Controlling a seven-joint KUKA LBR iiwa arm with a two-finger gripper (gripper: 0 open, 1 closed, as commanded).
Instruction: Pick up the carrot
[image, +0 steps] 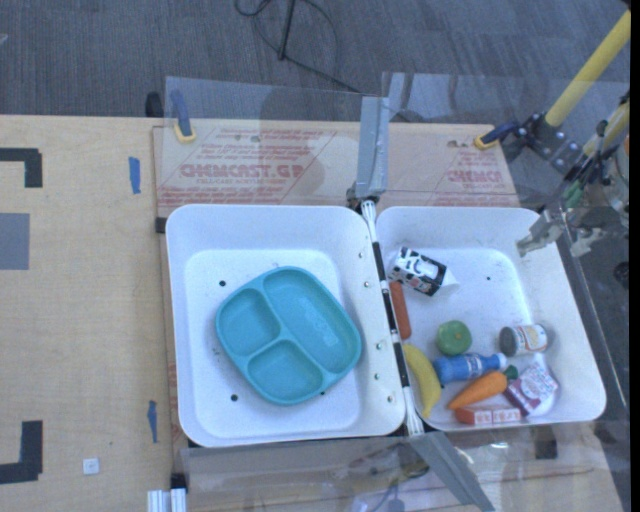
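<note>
Metal gripper (548, 236) above right bin's (590, 400) rim

Our grey two-finger metal gripper (548, 232) hanging at the upper right, over the right white bin's (590, 330) far rim, our arm behind it
</note>
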